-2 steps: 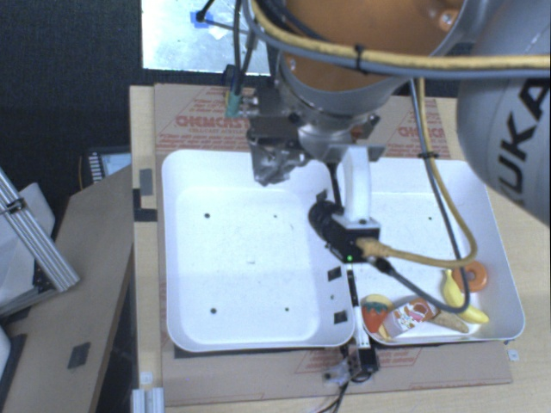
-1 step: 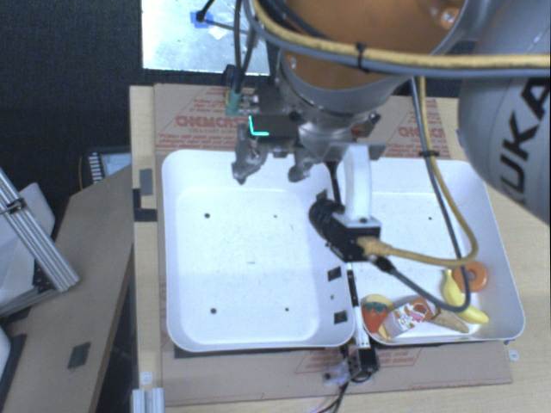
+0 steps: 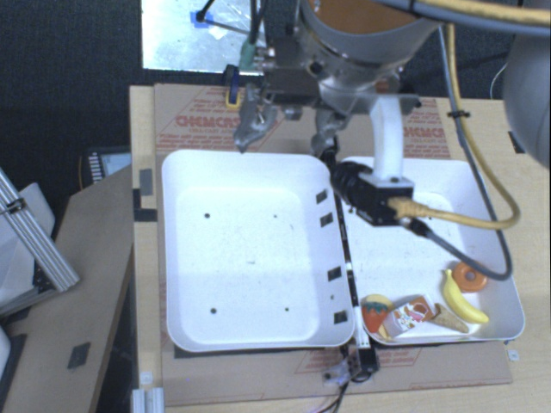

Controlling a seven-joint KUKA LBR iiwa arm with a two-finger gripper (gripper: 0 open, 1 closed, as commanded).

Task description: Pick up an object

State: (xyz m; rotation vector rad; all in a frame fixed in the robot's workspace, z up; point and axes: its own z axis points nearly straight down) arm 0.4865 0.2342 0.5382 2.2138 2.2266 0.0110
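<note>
Camera view puts the pickable things nearest me, huddled in the near corner of the right bin (image 3: 508,317): a banana (image 3: 463,298), a small orange fruit (image 3: 469,276) just behind it, a red and white packet (image 3: 408,314), a red tomato-like piece (image 3: 375,311) and a tan cone-shaped bit (image 3: 451,320), all touching or nearly so. They lie well apart from the fingers, nearer to me and off towards the arm's side. The left bin (image 3: 250,248) sits between, nothing in it that I can make out.

Farther back, the gripper (image 3: 288,136) hangs over the far rim of the left bin. One finger (image 3: 251,127) points down at the rim and the other (image 3: 325,140) stands clear of it, so they look spread apart with nothing between them.

To do this well, I'd say the arm should carry across to that cluster, settle on the banana since its outer side lies free, line the fingers across its narrow width, and come straight down so the neighbours aren't shoved against the bin wall.
</note>
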